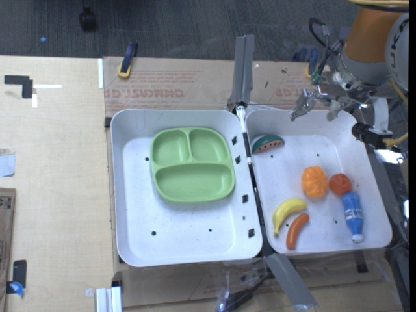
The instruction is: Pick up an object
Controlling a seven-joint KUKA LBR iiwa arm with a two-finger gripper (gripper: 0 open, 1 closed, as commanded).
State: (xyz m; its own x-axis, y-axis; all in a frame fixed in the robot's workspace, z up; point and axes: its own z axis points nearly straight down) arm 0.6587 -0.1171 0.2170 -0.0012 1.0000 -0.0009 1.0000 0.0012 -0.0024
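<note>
My worktop (52, 174) is pale wood on the left, with brown printed cardboard (175, 86) laid over it under the two white bins. The left bin (123, 194) and the right bin (383, 233) sit side by side, touching along the middle. A blue and yellow clamp (127, 58) lies at the cardboard's far edge. A black bracket (19, 83) sits at the far left of the wood.

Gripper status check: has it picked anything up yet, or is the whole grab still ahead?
Nothing looks picked yet. The gripper hangs open over the right bin's far rim with nothing between its fingers. The watermelon slice, orange, tomato, banana, sausage and bottle all lie in that bin. Choosing one, descending, closing and lifting remain.
</note>
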